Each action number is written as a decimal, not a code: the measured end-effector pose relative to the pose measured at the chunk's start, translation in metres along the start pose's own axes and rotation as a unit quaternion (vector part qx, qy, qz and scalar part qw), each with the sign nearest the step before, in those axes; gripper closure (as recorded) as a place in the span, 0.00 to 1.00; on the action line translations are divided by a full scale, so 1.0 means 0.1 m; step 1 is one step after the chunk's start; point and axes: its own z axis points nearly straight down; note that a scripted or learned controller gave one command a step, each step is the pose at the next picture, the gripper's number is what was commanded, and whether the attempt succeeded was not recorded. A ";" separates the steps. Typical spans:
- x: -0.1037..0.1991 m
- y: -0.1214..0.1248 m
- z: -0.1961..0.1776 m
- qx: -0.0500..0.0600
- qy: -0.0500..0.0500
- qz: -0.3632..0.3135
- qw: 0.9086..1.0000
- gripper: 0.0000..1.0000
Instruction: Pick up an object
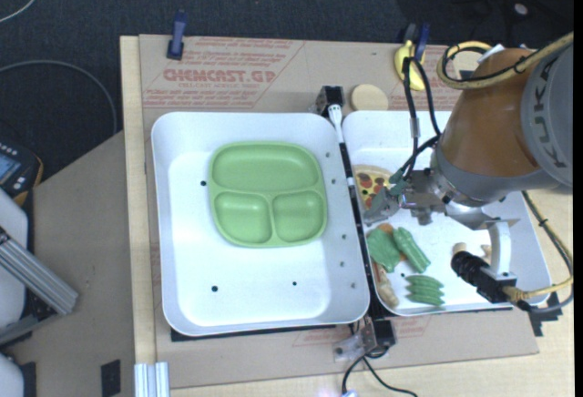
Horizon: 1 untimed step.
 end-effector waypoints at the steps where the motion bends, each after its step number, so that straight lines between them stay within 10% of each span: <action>1: 0.50 0.16 -0.66 -0.002 0.000 0.000 1.000 0.00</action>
